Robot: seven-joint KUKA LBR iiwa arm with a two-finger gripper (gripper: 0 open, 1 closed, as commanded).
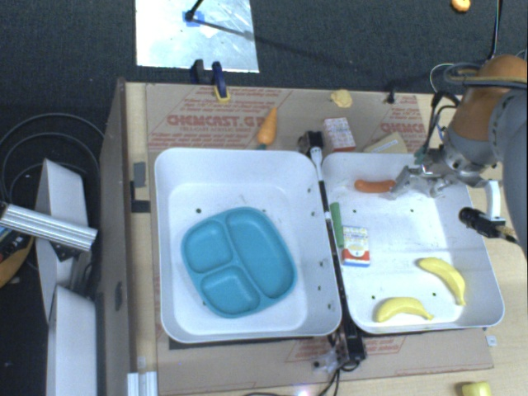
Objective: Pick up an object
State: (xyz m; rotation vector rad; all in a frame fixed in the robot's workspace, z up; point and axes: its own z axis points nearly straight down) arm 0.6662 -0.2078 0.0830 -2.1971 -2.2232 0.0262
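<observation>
The right white bin (487,304) holds an orange sausage-shaped toy (371,186) at its back, a small red and white carton (355,247) near the left wall, a green marker (336,221) along that wall, and two bananas (444,275) (402,309) at the front. My gripper (407,181) is low over the back of this bin, with its tip just right of the orange toy's end. I cannot tell whether it touches the toy. In the left bin (165,221) a blue divided plate (238,259) lies flat.
Behind the bins, a carrot (267,126), a small pink box (339,133) and a yellow scrap (341,98) lie on the cardboard. A blue and yellow clamp (218,77) stands at the bench's back edge. The grey arm (483,130) overhangs the right bin's back right corner.
</observation>
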